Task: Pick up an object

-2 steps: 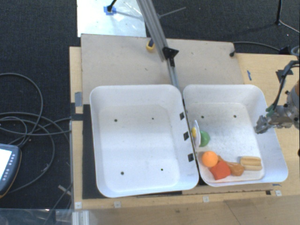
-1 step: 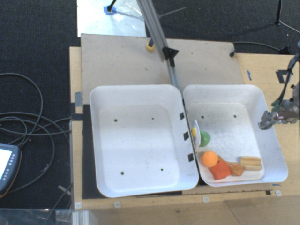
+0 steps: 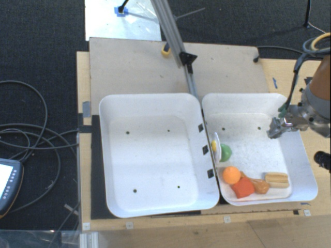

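Gripper hung mid-right of frame, over right bin; finger state couldn't be told. You'd best descend squarely onto orange ball, lower center-right.

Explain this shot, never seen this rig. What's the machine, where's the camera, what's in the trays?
One camera fixed above the bench, looking down at a slant. The grey arm reaching in from the right is a robot; its claw hangs over the right bin, with nothing visibly held. That bin's near corner holds a green ball, an orange ball, a red block, an orange piece and a tan block. The left bin sits beside it. The job: pick one object up.
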You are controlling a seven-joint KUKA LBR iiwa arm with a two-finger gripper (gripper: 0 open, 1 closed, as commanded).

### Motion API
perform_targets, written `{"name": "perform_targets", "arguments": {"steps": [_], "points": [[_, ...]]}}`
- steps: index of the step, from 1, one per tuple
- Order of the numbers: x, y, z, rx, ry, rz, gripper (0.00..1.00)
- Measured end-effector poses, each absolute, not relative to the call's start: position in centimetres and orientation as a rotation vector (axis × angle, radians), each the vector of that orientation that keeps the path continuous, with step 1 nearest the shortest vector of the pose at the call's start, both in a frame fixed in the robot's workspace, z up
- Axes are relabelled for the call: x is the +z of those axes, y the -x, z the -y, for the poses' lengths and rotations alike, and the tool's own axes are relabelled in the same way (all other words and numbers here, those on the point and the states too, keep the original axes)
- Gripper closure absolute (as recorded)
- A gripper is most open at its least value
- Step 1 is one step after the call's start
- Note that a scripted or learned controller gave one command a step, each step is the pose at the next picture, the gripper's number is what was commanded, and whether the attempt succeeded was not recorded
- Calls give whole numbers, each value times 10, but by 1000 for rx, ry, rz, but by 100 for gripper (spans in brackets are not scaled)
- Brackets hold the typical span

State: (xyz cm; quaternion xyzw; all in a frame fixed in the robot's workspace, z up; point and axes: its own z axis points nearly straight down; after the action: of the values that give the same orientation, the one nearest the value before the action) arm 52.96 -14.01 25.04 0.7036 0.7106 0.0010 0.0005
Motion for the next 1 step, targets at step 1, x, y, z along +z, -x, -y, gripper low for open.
{"name": "perform_targets", "arguments": {"steps": [1], "points": [[240, -546, 80, 4, -2209, -2235, 100]]}}
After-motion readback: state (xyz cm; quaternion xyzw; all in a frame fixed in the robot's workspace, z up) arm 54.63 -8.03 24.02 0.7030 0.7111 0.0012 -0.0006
